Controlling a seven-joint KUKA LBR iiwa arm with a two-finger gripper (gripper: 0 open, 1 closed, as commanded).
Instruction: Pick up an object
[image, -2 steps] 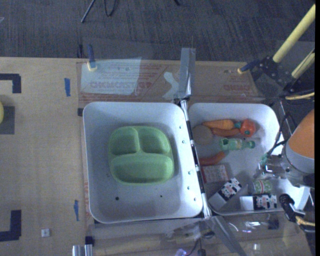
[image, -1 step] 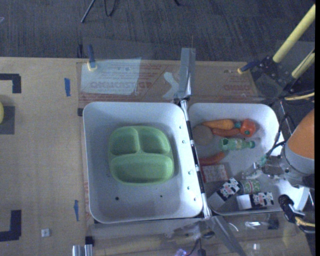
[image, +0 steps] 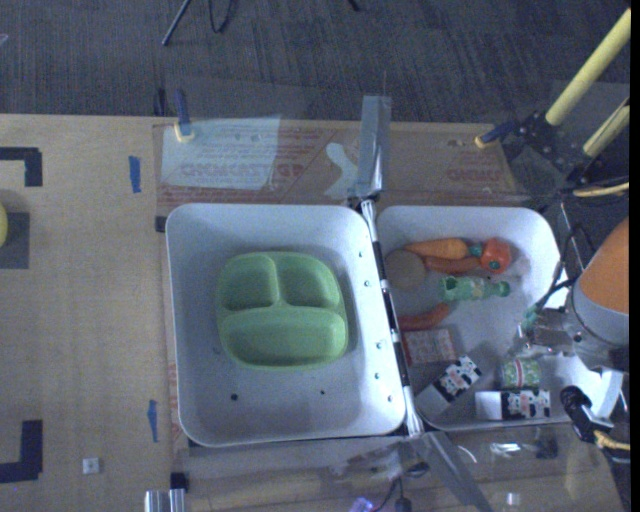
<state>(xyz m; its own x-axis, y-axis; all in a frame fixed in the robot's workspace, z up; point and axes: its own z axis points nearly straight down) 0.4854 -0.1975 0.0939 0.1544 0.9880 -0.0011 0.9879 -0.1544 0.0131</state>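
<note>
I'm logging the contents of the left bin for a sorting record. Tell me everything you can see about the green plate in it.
The green plate is a rounded-square divided plate, light green and matte, likely plastic. Raised ridges split it into three compartments: two smaller ones on the far side and one wide one on the near side. It lies flat, right side up, near the middle of the left bin, resting on the white floor apart from the walls. Nothing sits in its compartments, and nothing else touches it.

Dim bluish light, soft focus, mild glare
</note>
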